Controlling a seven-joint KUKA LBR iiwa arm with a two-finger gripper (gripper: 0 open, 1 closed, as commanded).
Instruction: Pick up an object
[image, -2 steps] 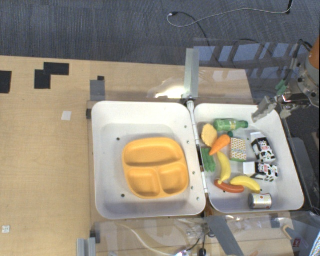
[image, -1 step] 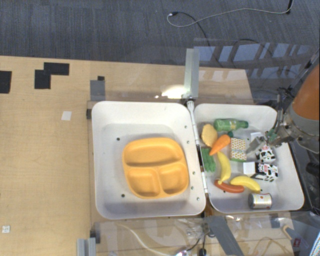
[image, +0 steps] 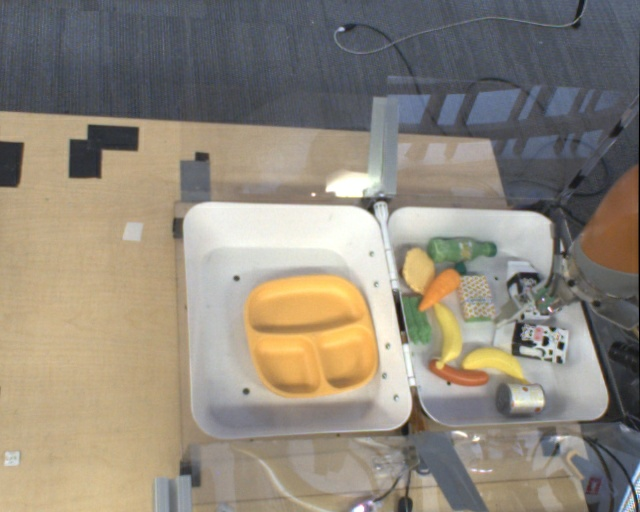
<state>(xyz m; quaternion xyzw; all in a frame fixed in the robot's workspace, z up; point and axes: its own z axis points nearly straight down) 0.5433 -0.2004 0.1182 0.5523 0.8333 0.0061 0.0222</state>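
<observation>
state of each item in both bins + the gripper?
Yellow tray: flat in left bin, compartments bare.
Green bottle: on its side, right bin.
Carrot: lying, tilted.
Bananas: lying, near each other.
Silver can: on its side.
Black-and-white box: flat, beside gripper.
Gripper: low in right bin, nothing seen held.

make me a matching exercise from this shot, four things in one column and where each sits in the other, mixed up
Things:
1. yellow divided tray
2. green bottle
3. silver can
4. carrot

Places:
A. near front edge of the right bin
B. by the back wall of the right bin
C. middle of the left bin
D. right bin, between the yellow lemon-like piece and the patterned sponge

Pairs: 1-C, 2-B, 3-A, 4-D
</observation>
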